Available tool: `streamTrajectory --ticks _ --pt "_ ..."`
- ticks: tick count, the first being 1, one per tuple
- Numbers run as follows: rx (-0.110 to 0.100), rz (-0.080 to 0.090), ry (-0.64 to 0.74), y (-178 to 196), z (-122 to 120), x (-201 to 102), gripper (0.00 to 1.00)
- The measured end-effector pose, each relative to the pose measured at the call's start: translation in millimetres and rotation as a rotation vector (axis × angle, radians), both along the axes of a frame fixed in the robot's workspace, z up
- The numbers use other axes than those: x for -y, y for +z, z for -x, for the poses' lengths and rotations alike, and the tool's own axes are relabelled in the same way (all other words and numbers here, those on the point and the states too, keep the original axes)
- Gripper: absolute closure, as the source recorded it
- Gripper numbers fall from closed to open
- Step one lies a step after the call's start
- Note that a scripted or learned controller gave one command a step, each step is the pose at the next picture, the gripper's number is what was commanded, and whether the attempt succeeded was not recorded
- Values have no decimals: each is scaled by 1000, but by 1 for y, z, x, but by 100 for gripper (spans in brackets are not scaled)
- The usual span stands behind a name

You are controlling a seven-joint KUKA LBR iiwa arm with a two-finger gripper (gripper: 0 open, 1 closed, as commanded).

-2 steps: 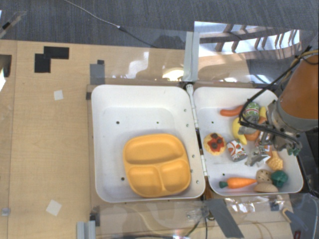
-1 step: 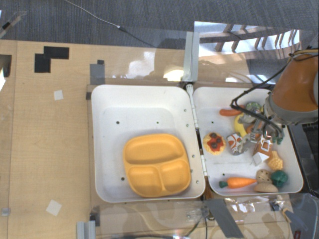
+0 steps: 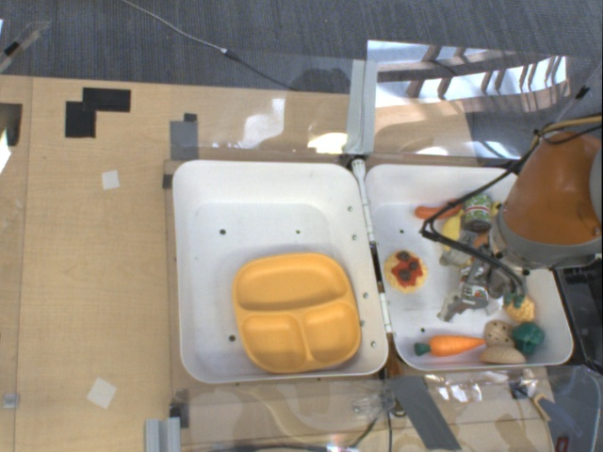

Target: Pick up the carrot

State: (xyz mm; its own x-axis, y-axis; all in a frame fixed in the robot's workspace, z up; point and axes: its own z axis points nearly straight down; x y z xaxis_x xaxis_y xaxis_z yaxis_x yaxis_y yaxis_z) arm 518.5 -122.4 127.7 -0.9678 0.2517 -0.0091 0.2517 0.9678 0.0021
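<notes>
Lying near the toy veggies (image 3: pixel 516 332), the carrot (image 3: pixel 450 347) sits below the tool (image 3: pixel 468 295), grip state unclear.

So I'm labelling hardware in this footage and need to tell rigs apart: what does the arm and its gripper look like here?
The arm is a thick rounded body, showing a broad orange band above a grey section at the wrist. Black cables loop off its left side over the right-hand white bin. The two-finger gripper at its end is small, bare grey metal, with blocky, mechanical-looking parts. No markings are legible on it.
</notes>
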Motion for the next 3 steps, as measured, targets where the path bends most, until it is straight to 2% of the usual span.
streamTrajectory --ticks 1,2,3 --pt "2 -3 -249 -39 -18 50 0" --pt "7 0 -273 -38 27 53 0" --pt "-48 -6 -534 -42 -63 56 0"
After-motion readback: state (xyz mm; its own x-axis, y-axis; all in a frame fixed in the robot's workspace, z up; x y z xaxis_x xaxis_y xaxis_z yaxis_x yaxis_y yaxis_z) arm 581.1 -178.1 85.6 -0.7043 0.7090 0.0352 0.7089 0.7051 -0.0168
